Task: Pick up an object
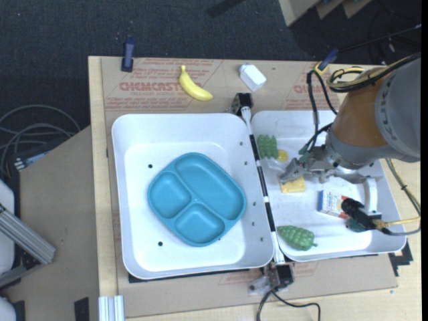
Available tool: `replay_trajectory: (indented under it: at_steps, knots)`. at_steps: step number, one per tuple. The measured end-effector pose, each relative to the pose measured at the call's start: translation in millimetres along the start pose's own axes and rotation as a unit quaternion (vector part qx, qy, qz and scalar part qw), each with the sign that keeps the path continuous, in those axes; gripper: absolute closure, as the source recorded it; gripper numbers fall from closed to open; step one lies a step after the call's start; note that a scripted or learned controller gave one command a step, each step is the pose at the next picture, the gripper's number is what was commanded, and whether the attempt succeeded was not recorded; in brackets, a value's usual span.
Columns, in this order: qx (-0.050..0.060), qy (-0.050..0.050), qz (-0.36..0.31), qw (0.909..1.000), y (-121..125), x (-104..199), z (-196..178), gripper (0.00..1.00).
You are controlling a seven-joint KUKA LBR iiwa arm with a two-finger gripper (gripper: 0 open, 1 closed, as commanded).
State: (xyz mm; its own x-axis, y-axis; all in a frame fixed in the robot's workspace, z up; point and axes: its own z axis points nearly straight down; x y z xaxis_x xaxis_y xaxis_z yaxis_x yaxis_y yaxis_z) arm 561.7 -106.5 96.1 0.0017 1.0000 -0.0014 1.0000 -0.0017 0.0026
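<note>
1. The bench carries two shallow white bins side by side. I take the right bin as the landmark, since all the work is there.
2. The left bin lies just beside the right bin, touching it along the shared rim. It holds a blue divided plate, well apart from the arm.
3. The arm, grey with an orange band, reaches over the right bin's far and outer part and hides much of its floor.
4. The gripper hangs low over the middle of the right bin, pointing toward the shared rim. Whether it is open or closed I cannot tell.
5. The likely target is the yellow block, on the right bin's floor near the shared rim. It lies just beside the gripper tip, on its near side. In my judgement the coming move turns on that small offset: the tip must shift slightly toward the bin's near edge before it closes.
6. Other things in the right bin:
   - a green studded block, toward the far corner by the shared rim;
   - a green leafy object, at the near edge;
   - a small printed box, under the arm's wrist side.
7. Beyond the right bin's far rim, a banana and a white block sit on the bench.
</note>
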Motion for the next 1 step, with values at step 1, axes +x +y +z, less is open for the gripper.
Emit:
replay_trajectory:
  at_steps: [1]
  knots:
    - [-0.001,0.0,-0.001,1.0,26.0,-39.5,9.2,0.0]
